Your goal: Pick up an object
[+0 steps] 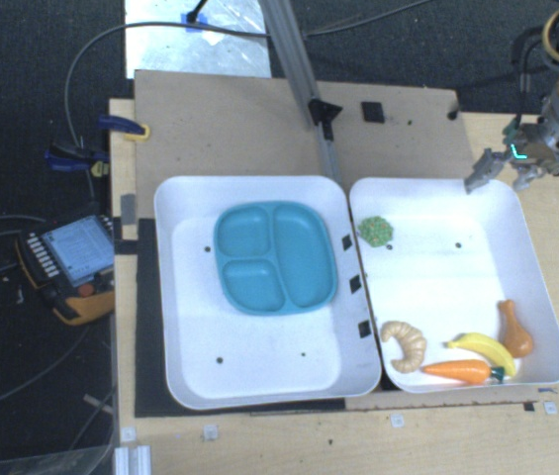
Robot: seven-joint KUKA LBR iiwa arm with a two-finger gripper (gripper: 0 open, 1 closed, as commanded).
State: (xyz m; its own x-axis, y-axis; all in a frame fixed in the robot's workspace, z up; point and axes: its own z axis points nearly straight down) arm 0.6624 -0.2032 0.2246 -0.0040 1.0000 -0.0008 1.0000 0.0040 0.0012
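The right bin (pixel 457 265) holds a green leafy ball (pixel 376 231) near its far left corner. Along its near edge lie a croissant (pixel 405 344), a yellow banana (pixel 482 348), an orange carrot (pixel 456 371) and a brown drumstick (pixel 514 329). My gripper (pixel 502 177) hovers over the bin's far right corner, well away from all of them. Its fingers are spread open with nothing between them.
A blue divided plate (pixel 275 257) lies in the left bin (pixel 190 354). A slanted grey pole (pixel 294 52) ends at the bins' far junction. Off the bench to the left sit a handheld controller (pixel 71 265) and clamps (pixel 101 142).
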